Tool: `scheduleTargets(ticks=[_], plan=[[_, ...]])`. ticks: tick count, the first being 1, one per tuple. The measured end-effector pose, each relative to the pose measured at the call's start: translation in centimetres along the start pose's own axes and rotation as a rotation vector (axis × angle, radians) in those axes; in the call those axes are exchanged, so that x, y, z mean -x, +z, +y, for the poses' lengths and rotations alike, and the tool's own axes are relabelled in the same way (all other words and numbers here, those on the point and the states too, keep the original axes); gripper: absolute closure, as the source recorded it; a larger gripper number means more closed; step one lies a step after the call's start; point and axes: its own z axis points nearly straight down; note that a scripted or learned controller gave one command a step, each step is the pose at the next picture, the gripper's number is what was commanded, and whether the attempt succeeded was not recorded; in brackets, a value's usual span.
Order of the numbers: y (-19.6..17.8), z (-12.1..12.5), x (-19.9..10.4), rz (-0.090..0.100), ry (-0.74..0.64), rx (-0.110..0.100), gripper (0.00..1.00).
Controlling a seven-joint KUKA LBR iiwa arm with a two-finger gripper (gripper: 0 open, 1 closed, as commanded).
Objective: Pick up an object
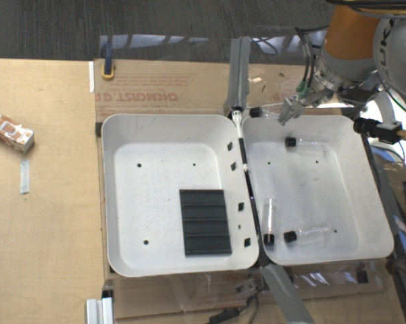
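Tubes of clear plastic with black caps lie in the right bin (pixel 365 201): one tube (pixel 304 142) near the far wall, another (pixel 268 220) by the divider, a third (pixel 307 235) near the front. They look light, stiff and slippery, likely to roll; gripping across the barrel next to the cap seems best. The gripper (pixel 288 111) hangs over the bin's far rim, just beyond the nearest tube and not touching it. Whether its fingers are spread, I cannot tell. A black block (pixel 205 222) lies in the left bin (pixel 121 181).
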Motion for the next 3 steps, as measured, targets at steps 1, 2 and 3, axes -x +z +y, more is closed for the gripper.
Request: scheduleTargets(ticks=[1,2,3], plan=[[0.67,0.65,-1.41,0.002,0.031,-0.002,1.0],[0.65,0.44,-0.96,0.001,0.031,-0.001,1.0],[0.47,0.62,-1.37,0.002,0.088,-0.002,1.0]])
